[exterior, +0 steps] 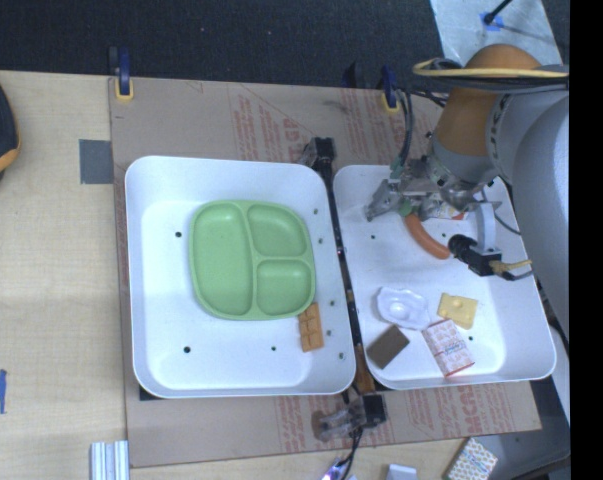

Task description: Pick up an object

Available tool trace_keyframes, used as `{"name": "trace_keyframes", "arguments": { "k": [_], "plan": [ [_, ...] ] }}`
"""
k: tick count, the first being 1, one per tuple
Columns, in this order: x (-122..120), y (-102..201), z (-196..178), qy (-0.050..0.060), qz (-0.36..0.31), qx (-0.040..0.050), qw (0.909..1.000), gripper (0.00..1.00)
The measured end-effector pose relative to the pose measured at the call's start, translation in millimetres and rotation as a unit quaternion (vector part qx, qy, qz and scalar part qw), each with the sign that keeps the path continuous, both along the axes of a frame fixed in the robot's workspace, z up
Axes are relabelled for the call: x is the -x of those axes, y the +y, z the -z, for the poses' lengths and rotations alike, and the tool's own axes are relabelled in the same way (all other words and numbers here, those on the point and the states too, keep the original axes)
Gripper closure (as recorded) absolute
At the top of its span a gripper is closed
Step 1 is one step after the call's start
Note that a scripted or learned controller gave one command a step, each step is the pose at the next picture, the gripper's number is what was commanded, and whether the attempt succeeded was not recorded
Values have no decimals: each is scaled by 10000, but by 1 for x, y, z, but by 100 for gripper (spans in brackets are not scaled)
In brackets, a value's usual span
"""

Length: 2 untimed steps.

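Red-and-white packet (448, 348) at right bin's (526, 353) near edge, orange sausage (427, 238) lying diagonally beneath hand (413, 196), grip state unclear

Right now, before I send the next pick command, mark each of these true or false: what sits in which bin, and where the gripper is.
1. The green three-compartment plate lies in the left white bin. True.
2. The orange sausage-shaped toy lies in the left bin. False: it lies in the right white bin, near the gripper.
3. The gripper is over the right bin's far end. True.
4. The brown waffle-patterned piece rests on the green plate. False: it lies beside the plate's near edge, on the bin floor.
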<state>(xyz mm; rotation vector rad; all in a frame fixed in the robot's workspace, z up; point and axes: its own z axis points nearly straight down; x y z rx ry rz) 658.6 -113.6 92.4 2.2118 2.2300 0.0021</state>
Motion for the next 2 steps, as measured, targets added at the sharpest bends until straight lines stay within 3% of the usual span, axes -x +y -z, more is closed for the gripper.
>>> {"name": "trace_keyframes", "arguments": {
  "k": [1, 2],
  "plan": [
    [17, -28, 0, 32, 37, 6, 10000, 0],
    [16, -27, -11, 32, 11, 5, 10000, 100]
  ]
}}
